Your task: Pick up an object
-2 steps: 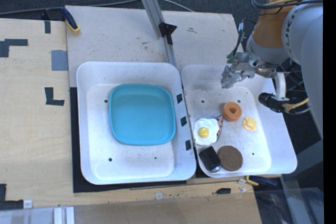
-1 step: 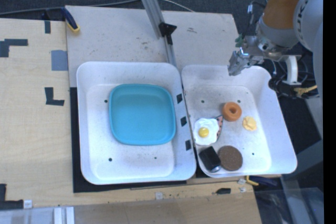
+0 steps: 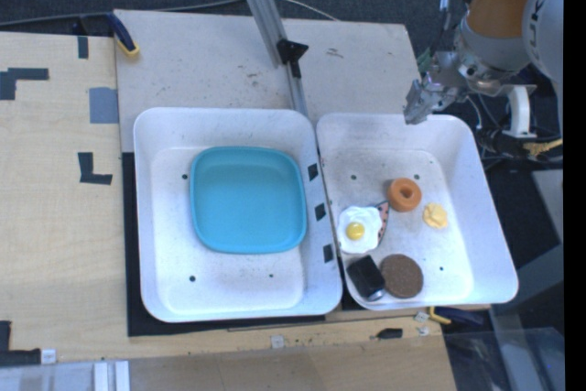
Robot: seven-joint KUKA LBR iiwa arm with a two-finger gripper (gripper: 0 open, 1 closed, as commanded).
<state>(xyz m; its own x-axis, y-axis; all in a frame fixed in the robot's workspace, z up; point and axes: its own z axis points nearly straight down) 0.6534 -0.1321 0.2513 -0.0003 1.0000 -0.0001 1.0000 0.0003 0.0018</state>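
I count two white bins on my bench, a left bin (image 3: 156, 224) and a right bin (image 3: 458, 151) side by side, and one blue plate (image 3: 247, 199) lying in the left one. In the right bin I count five small things: one orange ring (image 3: 404, 194) near the middle, one yellow lump (image 3: 435, 215) at its four o'clock, one toy fried egg (image 3: 359, 228) at its eight o'clock, one brown disc (image 3: 401, 276) at six o'clock and one black block (image 3: 365, 276) just beside that disc at its nine o'clock. That makes one of each kind, six loose things in all.

glossy blue plastic plate (image 3: 247, 199); speckled white bins (image 3: 165, 288).
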